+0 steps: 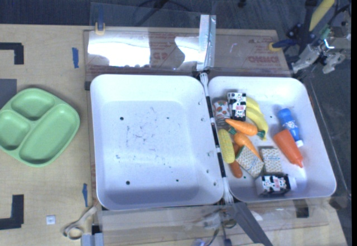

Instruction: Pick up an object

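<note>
The right bin (318,128) holds a heap of toy food. A yellow corn cob (226,145) lies along its left wall, with a small orange piece (236,169) below it. Two carrots (242,126) (247,144) cross the middle, beside a banana (255,114). A black-and-white cow-print box (237,104) stands at the top of the heap, and another (274,183) lies near the front wall. A blue-and-white bottle (289,123) and an orange bottle (289,148) lie to the right. Two tan cracker packs (249,162) (272,157) sit in between.
The left bin (150,139) adjoins the right one. A green divided plate (36,126) rests on the bench at far left. A clear panel (148,44) stands behind the bins. Cables and metal hardware (321,49) cluster at the upper right.
</note>
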You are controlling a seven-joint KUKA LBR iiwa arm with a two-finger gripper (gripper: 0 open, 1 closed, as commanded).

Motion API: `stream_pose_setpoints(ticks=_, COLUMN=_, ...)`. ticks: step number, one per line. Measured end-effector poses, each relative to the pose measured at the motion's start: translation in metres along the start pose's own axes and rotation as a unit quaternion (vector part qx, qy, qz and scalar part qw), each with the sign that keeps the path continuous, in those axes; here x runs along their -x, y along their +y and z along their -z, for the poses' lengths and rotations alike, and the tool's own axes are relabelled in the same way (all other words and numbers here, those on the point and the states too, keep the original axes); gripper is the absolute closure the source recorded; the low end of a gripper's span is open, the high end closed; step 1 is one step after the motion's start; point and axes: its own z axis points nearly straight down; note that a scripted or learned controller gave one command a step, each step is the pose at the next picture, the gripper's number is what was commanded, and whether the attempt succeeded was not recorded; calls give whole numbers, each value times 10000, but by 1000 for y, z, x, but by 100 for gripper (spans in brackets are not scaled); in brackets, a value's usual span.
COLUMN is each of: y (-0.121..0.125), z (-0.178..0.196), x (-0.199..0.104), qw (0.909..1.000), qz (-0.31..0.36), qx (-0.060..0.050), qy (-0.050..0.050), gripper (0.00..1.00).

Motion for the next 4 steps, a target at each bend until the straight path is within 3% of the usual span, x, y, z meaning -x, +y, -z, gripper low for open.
stream_pose_setpoints(ticks=1, y=-29, z=-126, x=0, qw=9988, qz=494, qx=0, qy=0, gripper=0)
stream_pose_setpoints(ticks=2, y=-45, z=-195, x=-70, qw=9998, qz=206, qx=22, qy=-8, gripper=0)
stream_pose_setpoints(ticks=3, y=-43, z=-184, x=-70, qw=9998, qz=202, qx=48, qy=-7, gripper=100)
stream_pose_setpoints(ticks=4, y=-51, z=-77, x=-83, qw=9987, qz=509, qx=10, qy=-4, gripper=100)
